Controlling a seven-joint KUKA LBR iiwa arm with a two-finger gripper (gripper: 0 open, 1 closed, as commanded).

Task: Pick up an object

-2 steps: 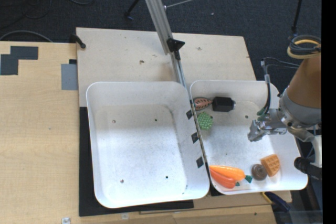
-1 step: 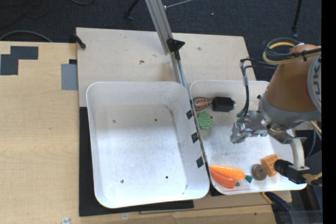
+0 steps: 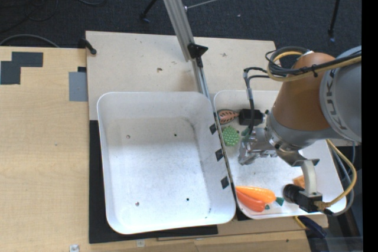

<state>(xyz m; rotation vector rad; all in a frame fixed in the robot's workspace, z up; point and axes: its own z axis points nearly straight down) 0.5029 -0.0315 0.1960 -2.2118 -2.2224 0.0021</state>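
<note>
Gripper (image 3: 251, 153) low over right bin (image 3: 269, 209), left half; finger state not discernible.
Nothing seen between the fingers. Green textured object (image 3: 230, 137) just left of gripper, against the bin's left wall. Brown striped object (image 3: 226, 115) at far-left corner. Orange carrot-like object (image 3: 255, 198) along near edge. Left bin (image 3: 112, 127) alongside, walls touching.

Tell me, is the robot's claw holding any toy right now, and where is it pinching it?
I can't tell. The gripper hangs low in the right bin, close to the green ball, but nothing shows between its fingers. The orange carrot lies loose nearby.
</note>
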